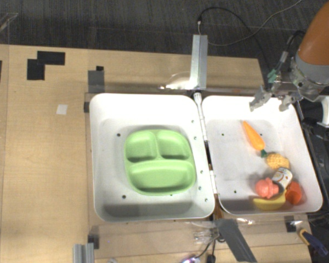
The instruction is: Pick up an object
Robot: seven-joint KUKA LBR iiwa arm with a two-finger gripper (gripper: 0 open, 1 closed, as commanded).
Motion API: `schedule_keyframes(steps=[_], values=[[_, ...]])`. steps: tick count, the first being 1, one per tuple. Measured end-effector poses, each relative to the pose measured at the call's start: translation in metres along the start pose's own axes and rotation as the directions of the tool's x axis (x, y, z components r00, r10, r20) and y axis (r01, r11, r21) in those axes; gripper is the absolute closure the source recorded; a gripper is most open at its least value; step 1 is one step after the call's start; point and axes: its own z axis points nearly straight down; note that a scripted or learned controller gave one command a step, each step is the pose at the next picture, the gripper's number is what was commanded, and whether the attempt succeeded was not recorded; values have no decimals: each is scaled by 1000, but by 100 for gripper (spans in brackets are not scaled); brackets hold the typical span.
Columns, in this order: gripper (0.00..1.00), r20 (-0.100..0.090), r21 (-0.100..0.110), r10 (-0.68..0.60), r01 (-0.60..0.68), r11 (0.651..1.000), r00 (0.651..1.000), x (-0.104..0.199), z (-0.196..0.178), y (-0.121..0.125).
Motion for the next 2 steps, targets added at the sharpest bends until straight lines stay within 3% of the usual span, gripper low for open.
schedule_keyframes(steps=[1, 2], values=[[0, 1, -2, 19, -19, 1000, 1000, -5, 137, -5], [100, 1, -8, 18, -18, 1000, 1000, -4, 125, -3]])
